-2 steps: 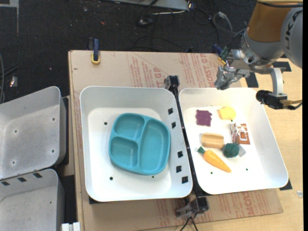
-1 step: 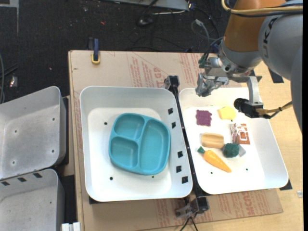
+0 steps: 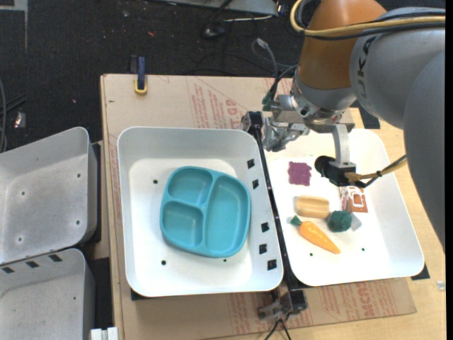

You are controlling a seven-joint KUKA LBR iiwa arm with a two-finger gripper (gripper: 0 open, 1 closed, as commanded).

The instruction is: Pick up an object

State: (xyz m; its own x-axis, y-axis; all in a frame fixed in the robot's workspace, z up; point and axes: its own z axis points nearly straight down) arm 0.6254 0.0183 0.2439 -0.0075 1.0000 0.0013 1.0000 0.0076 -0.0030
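The tool [image 3: 283, 134] hangs over the back left corner of the right white bin [image 3: 396, 257], near the divider; whether it is open or closed I cannot tell. Nothing appears to be in its grip. The candidates lie well apart from it: a purple flat piece [image 3: 299, 173], a tan block [image 3: 312, 207], an orange carrot [image 3: 318, 237] and a dark green lump [image 3: 340, 221]. Descending here risks hitting the bin wall, and the crowded tan, orange and green items could be nudged aside.

The far corner of the right bin [image 3: 396, 257] is covered by the arm [image 3: 382, 55], which is cut off at the right edge. The tool [image 3: 283, 129] is blurred, its state not readable. A small packet [image 3: 353, 200] bears illegible print.
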